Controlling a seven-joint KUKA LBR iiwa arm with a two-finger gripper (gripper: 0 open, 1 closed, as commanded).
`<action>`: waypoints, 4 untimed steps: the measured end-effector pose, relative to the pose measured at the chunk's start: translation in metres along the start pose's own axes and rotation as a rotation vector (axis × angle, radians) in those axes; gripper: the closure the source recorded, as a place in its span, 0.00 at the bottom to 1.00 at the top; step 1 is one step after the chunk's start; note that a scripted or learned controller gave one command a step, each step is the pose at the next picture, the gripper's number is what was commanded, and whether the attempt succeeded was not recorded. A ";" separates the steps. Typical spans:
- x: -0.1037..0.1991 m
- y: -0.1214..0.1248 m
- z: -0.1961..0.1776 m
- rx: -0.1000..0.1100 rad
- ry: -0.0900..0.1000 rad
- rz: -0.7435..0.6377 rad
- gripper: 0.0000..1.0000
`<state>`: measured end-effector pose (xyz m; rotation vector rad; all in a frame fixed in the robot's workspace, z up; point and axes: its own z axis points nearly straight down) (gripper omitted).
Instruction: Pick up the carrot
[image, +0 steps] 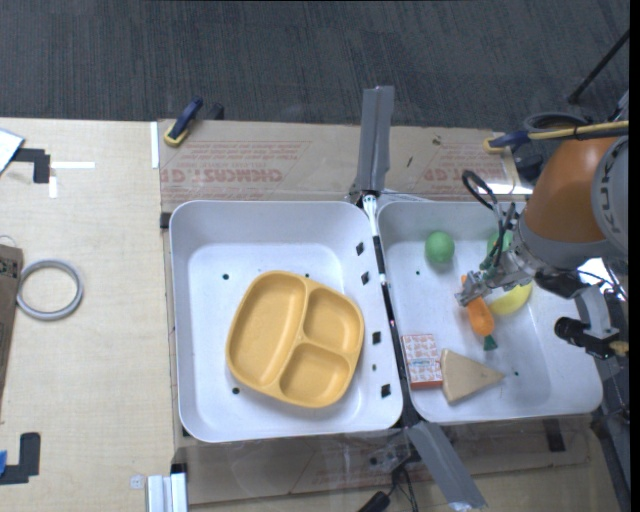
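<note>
The carrot (482, 319) is a small orange piece with a green tip, lying in the right bin (560, 395) near its middle. My gripper (477, 291) hangs just above the carrot's upper end, reaching in from the right under the orange-banded wrist. From this slanted view I cannot tell whether it touches the carrot. A yellow fruit (514, 298) lies right beside the gripper, partly hidden by it.
In the right bin a green ball (438, 247) sits at the back, a tan cheese wedge (468, 377) and a small red-and-white box (422, 360) at the front. The left bin (195, 300) holds a yellow divided plate (295, 338). A tape roll (46, 289) lies on the bench at far left.
</note>
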<state>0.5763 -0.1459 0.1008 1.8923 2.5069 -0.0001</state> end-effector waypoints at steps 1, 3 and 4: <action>-0.005 0.003 0.009 0.000 0.000 -0.280 1.00; -0.035 0.011 -0.053 -0.002 -0.002 -0.337 1.00; -0.040 0.075 -0.108 -0.003 -0.003 -0.492 1.00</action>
